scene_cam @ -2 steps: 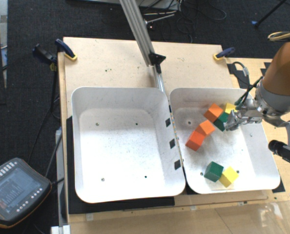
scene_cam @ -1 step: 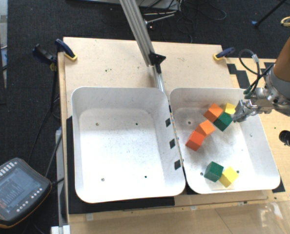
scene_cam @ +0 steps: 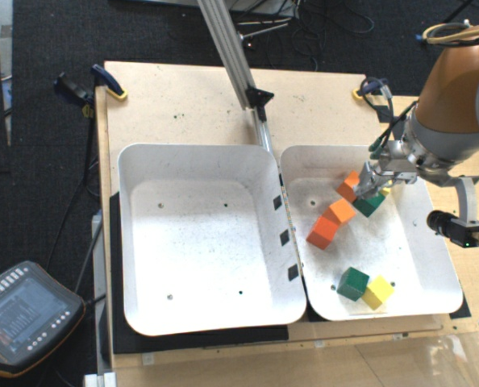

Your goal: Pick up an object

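While pincer (scene_cam: 372, 185) sits low in rt bin (scene_cam: 433, 252), green block (scene_cam: 369, 205) touches its tips; grip state unclear.

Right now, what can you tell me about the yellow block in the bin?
The yellow block is a small cube with a plain, solid-coloured surface. It lies tilted in the right bin, near that bin's front edge. A green block sits right against its left side, so the two look like a pair. The yellow block lies apart from the orange blocks further back. The gripper is up at the back of the bin, well away from it.
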`<state>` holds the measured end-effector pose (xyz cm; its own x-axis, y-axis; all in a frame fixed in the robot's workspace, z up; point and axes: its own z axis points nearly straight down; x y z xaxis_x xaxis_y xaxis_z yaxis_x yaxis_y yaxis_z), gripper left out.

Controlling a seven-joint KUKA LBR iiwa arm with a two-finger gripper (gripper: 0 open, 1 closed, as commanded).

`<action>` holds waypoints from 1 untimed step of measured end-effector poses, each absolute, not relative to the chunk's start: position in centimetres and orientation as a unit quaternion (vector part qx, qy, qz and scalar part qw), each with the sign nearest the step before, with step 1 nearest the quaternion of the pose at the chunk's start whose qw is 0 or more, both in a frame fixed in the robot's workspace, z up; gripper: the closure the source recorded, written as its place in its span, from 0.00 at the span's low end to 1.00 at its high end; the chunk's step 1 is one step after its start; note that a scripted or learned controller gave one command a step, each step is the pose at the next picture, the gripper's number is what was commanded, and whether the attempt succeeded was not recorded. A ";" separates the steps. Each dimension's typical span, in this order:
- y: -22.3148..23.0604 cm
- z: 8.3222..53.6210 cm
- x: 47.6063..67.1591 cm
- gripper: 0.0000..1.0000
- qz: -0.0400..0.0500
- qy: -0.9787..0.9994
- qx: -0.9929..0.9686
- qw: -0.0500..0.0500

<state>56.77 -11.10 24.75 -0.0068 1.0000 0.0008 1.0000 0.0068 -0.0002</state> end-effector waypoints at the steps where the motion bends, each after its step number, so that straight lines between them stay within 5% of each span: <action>1: -5.9 23.4 58.3 1.00 0.000 -0.710 -0.705 0.001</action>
<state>58.31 -5.92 23.42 -0.0071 1.0000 0.0012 1.0000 0.0072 -0.0008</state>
